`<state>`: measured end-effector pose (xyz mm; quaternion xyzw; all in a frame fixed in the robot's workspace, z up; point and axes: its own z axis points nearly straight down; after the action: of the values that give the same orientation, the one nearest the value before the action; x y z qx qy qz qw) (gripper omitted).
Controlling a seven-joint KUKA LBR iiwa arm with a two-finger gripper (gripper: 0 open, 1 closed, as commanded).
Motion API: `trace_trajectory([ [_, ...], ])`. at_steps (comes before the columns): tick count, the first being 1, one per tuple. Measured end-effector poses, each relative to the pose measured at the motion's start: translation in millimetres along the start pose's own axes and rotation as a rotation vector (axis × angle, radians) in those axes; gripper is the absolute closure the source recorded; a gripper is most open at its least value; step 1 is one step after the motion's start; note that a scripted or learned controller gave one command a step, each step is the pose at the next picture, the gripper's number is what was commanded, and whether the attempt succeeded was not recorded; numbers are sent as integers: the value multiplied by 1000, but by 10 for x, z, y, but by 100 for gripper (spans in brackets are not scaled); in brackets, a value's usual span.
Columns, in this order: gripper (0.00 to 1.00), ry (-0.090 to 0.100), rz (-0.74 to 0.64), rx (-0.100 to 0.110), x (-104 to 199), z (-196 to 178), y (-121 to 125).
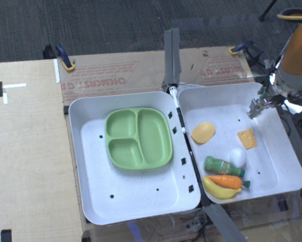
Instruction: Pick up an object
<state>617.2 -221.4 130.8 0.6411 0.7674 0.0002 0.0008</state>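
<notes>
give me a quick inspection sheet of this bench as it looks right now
surface: two white bins side by side, left bin and right bin, on a cardboard-covered bench.
job's things: in the right bin, a yellow-orange lump, an orange wedge, a green bottle, a white ball, a carrot lying on a banana.
clutter: green divided plate in the left bin.
grippers: gripper over the right bin's far right corner, nothing seen between its fingers; open or shut not clear.
cables: some near the arm at right and below the bench's front edge.
surroundings: clamps at the far edge, dark floor beyond.
</notes>
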Motion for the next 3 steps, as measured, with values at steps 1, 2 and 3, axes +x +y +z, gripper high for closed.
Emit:
trace_trajectory([
  [1,0,0,0,0,0,1,-1],
  [2,0,-2,-183,-1,142,-606,458],
  [3,0,0,-326,-1,277,385,-247],
])
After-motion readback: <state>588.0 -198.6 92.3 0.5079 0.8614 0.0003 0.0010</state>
